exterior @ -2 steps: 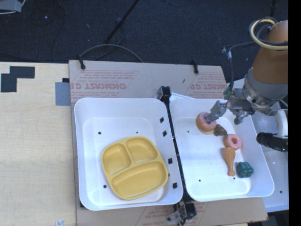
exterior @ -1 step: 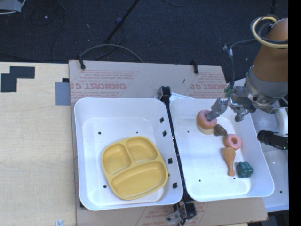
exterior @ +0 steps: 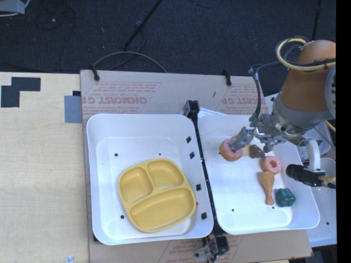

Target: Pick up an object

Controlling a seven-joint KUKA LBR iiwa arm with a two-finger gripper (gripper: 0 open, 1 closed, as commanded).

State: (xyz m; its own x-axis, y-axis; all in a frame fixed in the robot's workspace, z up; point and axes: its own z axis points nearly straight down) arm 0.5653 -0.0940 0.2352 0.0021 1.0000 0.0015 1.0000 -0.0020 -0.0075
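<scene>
Arm over the right bin, among toy food.

The gripper (exterior: 245, 139) sits low beside a frosted donut (exterior: 231, 150); whether its jaws are open or closed cannot be told, as the wrist blurs them. A brownish piece (exterior: 256, 152) beside it is hard to identify. A pink donut (exterior: 271, 164), a drumstick (exterior: 267, 186) and a green item (exterior: 285, 198) lie near in the right bin (exterior: 241, 223). The left bin (exterior: 104, 147) holds a yellow divided tray (exterior: 157, 194). Cardboard (exterior: 142, 95) underlies both; dark carpet (exterior: 109, 26) lies beyond.

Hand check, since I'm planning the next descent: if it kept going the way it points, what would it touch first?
Probably the brown donut: the hand points down-left right at it, though height above it is unclear.
</scene>
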